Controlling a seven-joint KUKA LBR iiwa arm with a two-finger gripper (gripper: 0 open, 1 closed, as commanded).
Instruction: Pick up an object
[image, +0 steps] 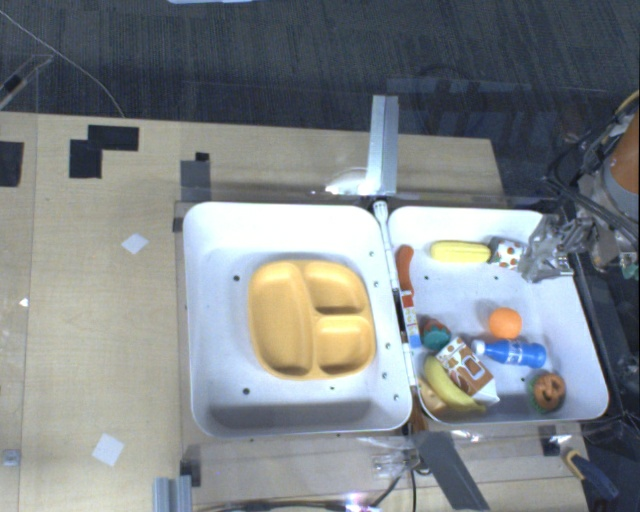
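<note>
Right bin crowded — gripper at its far rim, finger state unclear — arm cut off.

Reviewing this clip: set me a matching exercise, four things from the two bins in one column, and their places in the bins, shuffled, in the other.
Things:
1. yellow divided tray
2. orange ball
3. banana
4. blue bottle

Places:
A. front of the right bin, near the divider
B. middle of the left bin
C. lying on its side, just in front of the orange ball
D. mid right bin, behind the blue bottle

Pairs: 1-B, 2-D, 3-A, 4-C
</note>
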